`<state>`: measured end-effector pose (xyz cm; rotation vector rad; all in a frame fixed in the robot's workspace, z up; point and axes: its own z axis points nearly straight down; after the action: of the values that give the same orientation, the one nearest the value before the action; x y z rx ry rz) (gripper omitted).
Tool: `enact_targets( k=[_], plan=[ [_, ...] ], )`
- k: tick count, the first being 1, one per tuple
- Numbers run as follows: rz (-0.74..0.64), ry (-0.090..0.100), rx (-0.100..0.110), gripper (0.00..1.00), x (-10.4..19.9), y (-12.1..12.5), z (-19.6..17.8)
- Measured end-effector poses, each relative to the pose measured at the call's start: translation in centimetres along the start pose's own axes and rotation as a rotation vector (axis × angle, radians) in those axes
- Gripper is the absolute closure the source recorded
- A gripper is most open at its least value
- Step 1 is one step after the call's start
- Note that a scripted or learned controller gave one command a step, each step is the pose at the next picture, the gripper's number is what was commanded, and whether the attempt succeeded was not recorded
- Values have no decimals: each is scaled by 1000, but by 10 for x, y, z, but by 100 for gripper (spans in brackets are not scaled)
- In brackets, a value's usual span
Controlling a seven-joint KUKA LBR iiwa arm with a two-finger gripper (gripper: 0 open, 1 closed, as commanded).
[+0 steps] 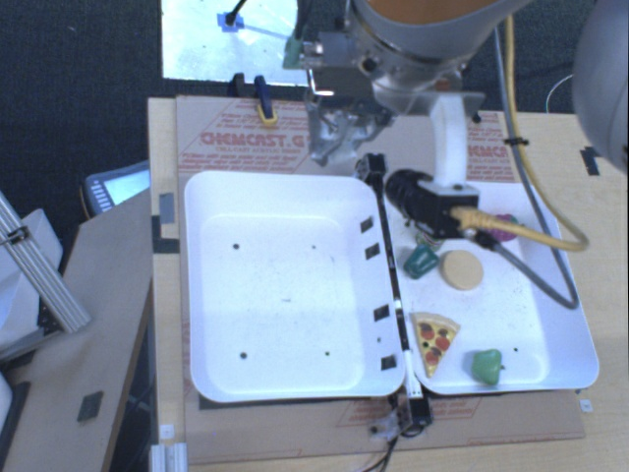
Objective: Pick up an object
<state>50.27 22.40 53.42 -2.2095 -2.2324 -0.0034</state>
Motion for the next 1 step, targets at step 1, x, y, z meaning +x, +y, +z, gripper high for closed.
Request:
enact_targets(
  k=[1],
  plan=[
    [4,0,0,100,10,-17,-1]
  ],
)
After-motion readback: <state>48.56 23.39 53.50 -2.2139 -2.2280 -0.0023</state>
